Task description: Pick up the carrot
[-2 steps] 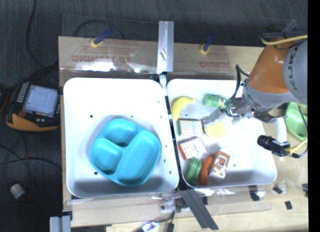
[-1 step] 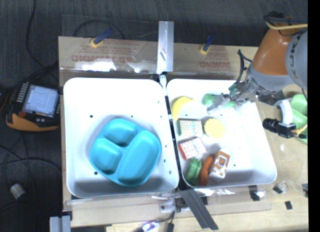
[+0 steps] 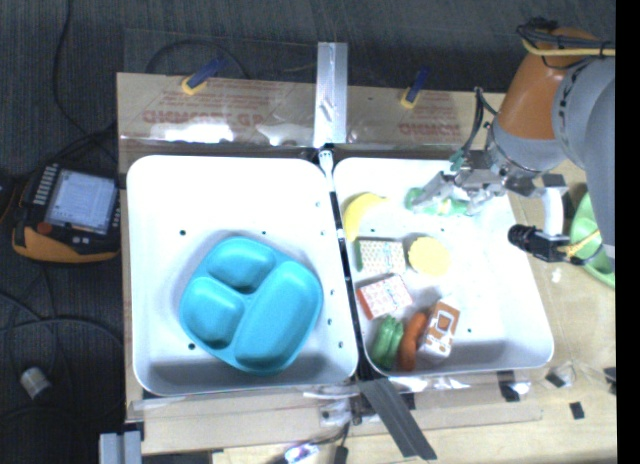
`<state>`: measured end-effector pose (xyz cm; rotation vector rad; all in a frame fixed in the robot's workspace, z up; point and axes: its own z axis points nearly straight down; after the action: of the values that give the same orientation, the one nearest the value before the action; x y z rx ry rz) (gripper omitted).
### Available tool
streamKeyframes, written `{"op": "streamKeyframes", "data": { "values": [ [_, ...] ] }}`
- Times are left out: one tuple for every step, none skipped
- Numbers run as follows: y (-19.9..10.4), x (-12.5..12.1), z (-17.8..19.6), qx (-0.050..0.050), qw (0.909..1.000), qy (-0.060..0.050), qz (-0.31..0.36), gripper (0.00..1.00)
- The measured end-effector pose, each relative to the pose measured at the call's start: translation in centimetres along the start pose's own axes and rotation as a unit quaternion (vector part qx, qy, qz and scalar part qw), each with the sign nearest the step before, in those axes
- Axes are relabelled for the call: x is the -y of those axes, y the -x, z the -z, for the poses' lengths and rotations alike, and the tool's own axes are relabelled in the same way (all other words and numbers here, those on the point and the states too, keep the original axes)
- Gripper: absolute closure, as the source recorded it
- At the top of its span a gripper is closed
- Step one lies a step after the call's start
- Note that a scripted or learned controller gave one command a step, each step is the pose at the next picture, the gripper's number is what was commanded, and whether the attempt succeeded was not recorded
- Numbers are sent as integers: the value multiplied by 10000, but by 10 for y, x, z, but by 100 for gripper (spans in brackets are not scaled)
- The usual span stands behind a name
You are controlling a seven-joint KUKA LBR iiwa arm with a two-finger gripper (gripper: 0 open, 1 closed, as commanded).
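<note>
The small orange toy carrot (image 3: 414,340) is lying at the right bin's (image 3: 520,292) six o'clock, probably light, stiff, slick; mid-body suits grasping. The gripper (image 3: 447,192) is hovering at twelve o'clock; whether it is parted or closed, I cannot tell.

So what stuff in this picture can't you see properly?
- Gripper: blurred in the camera view, so whether it is open or shut cannot be told.
- Carrot: one side is tucked against a small box and a green vegetable.
- The printing on the small cartons is too small to read.
- The blue divided tray covers part of the left bin floor.
</note>
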<state>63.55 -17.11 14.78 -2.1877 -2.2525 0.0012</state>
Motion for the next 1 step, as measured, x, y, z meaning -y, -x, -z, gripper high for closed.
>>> {"op": "streamKeyframes", "data": {
  "values": [
    [-46, 83, 14, -1, 9971, -4, 756, 0]
  ]
}}
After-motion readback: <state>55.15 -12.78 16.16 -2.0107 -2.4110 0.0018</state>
